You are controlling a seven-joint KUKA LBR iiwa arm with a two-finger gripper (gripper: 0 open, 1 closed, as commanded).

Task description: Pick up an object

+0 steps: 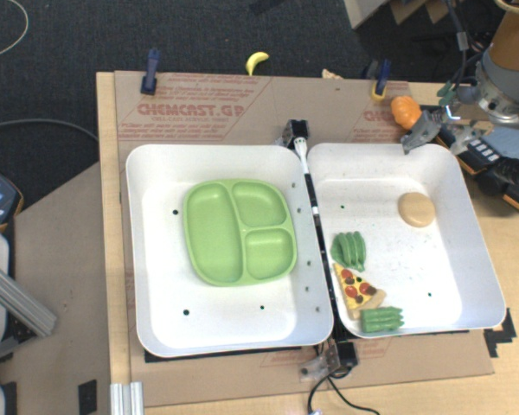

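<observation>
A green toy vegetable piece [381, 319] is lying nearest the camera, against the front wall of the right bin [467, 258]. Just behind it, touching or nearly so, a toy pizza slice [356, 289] is resting along the same bin's left wall, and a second green ridged piece [349, 248], possibly a bean pod bundle, is sitting just behind the slice. A tan round object [416, 209], looking like a bread roll, is lying well apart from these, toward the right bin's back right. The left bin [151, 258], joined to the right bin's left side, is holding a green divided tray [240, 231]. An orange ball-like item [405, 111] is sitting outside the right bin's back rim; a yellow banana-shaped piece [257, 60] is lying further left beyond the board.

The gripper [432, 126] is hovering at the right bin's back right corner, over the rim, apart from every object. Finger opening: cannot tell, parts too small and blurred. Nothing is showing between them.

Progress: pick not yet made; all candidates are lying in place. Judging the roll as nearest target. Remaining: move over it, descend, close, lift
</observation>
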